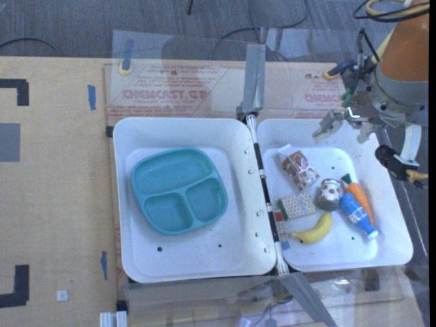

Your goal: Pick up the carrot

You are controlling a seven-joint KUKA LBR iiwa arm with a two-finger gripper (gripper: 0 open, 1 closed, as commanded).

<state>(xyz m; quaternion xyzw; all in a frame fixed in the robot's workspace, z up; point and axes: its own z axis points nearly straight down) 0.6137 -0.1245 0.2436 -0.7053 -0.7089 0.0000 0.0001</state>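
The carrot [360,197], orange with a green top, lies in the right bin [392,247] near its right side, squeezed against a blue bottle [357,216]. My gripper [346,129] hangs above the bin's far edge, up and slightly left of the carrot and well apart from it. Its two fingers stand open with nothing between them.
Also in the right bin are a banana [315,230], a checkered block [296,206], a round grey and red toy [329,193] and a brown packet [300,167]. The left bin [136,135] bears a teal divided plate [178,189]. A metal divider [262,182] separates the bins.
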